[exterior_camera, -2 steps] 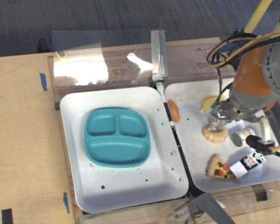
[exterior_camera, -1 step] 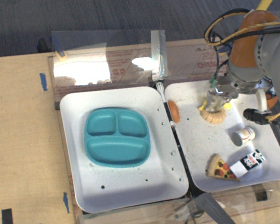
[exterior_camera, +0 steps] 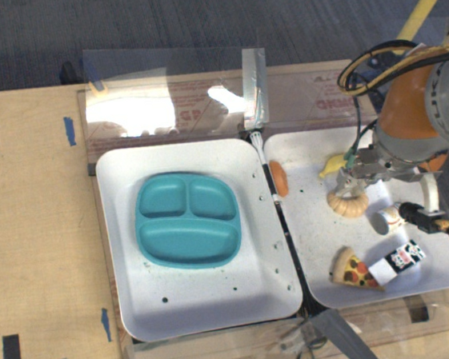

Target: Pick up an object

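Arm over the right bin (exterior_camera: 308, 205), wrist low above its upper-middle area. The gripper (exterior_camera: 352, 186) sits right over a tan, ridged, shell-like toy (exterior_camera: 348, 203); cannot tell from this angle how the gripper stands or whether it has contact, as the wrist body covers the top of the toy. Likely target is this shell toy, lying near the bin centre just below a yellow banana-like piece (exterior_camera: 332, 166). Judgement: for a clean pick, the descent should stay centred on the shell, clear of the banana piece just above it and the small white cup-like item (exterior_camera: 389, 219) just to its right. Other contents of the right bin: an orange carrot-like toy (exterior_camera: 278, 179) against the divider wall, a pizza-slice toy (exterior_camera: 349, 268) near the front edge, and a black-and-white carton (exterior_camera: 403, 259) beside it. Left bin (exterior_camera: 134, 306) bears a teal sectioned plate (exterior_camera: 187, 220), well apart from the work. Open room: bare floor in the right bin lies left of the shell toward the divider. The far wall and the divider are the edges to mind on lift-out; straight up looks the safest exit.
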{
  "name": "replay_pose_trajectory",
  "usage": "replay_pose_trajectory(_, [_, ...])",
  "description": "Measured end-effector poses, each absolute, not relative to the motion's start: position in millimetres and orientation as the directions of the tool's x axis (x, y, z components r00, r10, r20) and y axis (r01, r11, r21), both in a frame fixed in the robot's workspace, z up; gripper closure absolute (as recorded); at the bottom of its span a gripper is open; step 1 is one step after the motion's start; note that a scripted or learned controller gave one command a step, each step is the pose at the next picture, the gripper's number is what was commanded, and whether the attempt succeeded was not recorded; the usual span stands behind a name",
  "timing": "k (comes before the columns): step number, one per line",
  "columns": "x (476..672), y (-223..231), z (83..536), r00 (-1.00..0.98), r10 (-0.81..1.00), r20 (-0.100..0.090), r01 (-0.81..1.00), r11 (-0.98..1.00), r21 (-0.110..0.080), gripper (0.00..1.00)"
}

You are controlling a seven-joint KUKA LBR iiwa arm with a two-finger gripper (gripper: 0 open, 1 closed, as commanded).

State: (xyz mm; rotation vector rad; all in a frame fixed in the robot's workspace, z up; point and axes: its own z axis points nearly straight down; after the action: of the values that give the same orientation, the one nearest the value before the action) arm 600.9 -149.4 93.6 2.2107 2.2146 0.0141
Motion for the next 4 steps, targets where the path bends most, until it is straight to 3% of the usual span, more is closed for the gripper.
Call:
replay_pose_trajectory(1, [661.1, -140.4, 93.8, 0.010, 1.000, -0.003, 0.999, -0.010, -0.032, 0.00])
replay_pose_trajectory(2, [605.8, -164.6, 95.5, 0.001, 1.000, -0.005, 1.000, -0.001, 0.018, 0.00])
replay_pose_trajectory(3, [576.5, -156.4, 96.0, 0.000, 1.000, -0.005, 1.000, 0.000, 0.023, 0.00])
replay_pose_trajectory(4, [578.0, -156.2, 107.2, 0.000, 1.000, -0.006, 1.000, 0.000, 0.027, 1.00])
